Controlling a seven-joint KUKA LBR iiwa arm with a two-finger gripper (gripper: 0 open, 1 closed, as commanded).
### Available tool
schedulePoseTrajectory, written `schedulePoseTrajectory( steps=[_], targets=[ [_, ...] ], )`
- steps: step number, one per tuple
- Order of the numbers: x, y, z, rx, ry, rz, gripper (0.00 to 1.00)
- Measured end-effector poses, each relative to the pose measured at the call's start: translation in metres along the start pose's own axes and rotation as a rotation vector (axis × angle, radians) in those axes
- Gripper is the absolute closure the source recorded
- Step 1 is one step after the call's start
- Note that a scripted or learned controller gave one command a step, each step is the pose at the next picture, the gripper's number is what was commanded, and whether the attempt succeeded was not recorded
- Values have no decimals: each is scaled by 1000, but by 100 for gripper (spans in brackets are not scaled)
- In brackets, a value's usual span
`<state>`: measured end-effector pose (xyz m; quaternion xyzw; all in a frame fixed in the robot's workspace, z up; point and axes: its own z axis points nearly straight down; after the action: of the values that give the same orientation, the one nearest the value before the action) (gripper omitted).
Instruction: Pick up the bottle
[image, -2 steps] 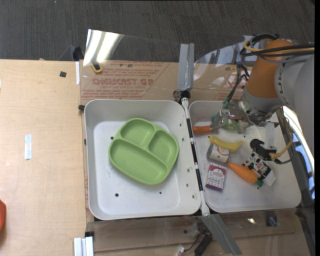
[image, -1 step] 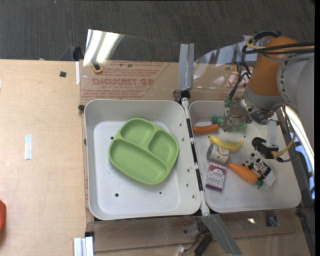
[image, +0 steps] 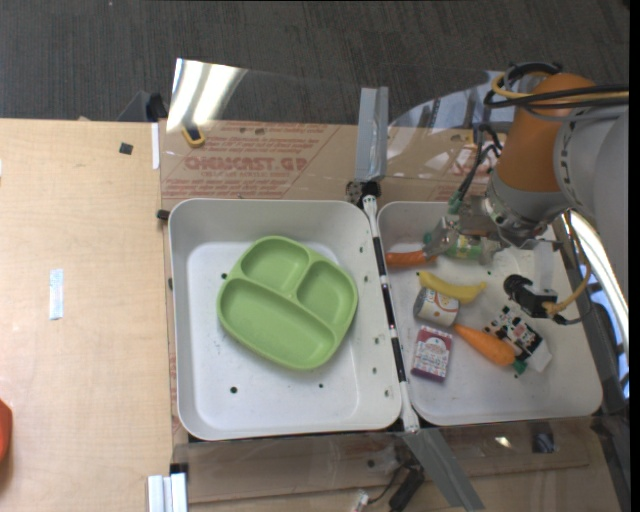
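Gripper (image: 462, 240) low at right bin's (image: 580, 405) back; finger state: cannot tell. Bottle (image: 520, 333), cow-patterned, lies diagonal toward the bin's front-right.

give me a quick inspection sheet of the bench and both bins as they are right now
surface: wooden bench bearing two white bins, left bin and right bin, side by side
job's things: cannot pick out the bottle with certainty; a black and white patterned item lies at the right bin's right side
clutter: green divided plate in left bin; in right bin banana, two carrots, small carton
grippers: gripper low over the right bin's far end, fingers unclear
cables: yellow and black cables looped above the wrist
surroundings: printed cardboard behind the bins
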<state>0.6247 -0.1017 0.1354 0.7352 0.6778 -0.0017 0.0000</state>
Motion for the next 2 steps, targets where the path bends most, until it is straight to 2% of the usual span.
schedulePoseTrajectory(
  steps=[1, 2],
  targets=[
    [0, 7, 44, 0, 2, -1, 0],
    [-1, 7, 35, 0, 0, -1, 100]
  ],
)
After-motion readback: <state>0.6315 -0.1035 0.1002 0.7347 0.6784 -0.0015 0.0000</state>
